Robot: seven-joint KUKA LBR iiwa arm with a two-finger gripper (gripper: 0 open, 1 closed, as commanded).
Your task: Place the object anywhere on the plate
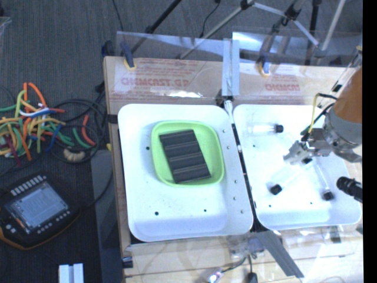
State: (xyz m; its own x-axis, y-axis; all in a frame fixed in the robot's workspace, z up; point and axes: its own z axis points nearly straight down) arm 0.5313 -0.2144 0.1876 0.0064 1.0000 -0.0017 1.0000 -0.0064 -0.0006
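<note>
Two bins lie under the gripper (301,153); its state cannot be told. Well to its left, the dark block (185,155) already rests on the green plate (158,135). A stray sweep could knock it off.

The arm (351,108) is cut off at the right edge, and its claw (303,153) looks too blurred to read.
</note>
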